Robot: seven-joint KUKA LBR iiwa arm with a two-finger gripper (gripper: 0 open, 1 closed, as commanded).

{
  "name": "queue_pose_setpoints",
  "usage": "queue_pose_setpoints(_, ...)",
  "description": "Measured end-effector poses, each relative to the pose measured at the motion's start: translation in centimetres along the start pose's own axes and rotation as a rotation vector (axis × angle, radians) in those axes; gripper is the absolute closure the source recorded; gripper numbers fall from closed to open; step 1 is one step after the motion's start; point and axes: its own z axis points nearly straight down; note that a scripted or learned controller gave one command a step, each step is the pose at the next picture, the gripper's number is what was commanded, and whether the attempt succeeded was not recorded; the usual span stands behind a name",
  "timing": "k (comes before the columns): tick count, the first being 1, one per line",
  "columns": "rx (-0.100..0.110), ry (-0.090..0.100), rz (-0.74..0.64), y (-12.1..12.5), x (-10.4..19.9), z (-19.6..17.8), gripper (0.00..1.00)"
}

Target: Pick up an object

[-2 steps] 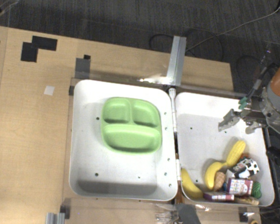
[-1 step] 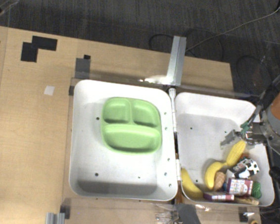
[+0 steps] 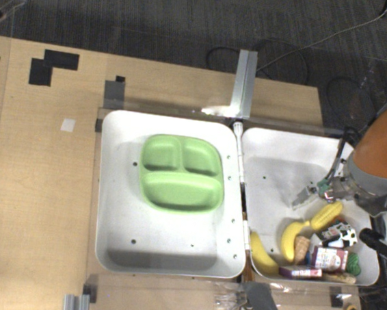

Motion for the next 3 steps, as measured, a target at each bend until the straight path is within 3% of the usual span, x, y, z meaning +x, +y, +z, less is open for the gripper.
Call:
queue_pose_setpoints(1,-0.018,-0.010,-0.163,-4.2,3.3,0.8,0.00)
queue_pose_setpoints(2,-0.015,-0.004,-0.139,2.7,6.3,0.9,0.00)
queue_pose_setpoints(3,-0.007,-0.004,0.003,4.8,-0.4,1.1,0.00)
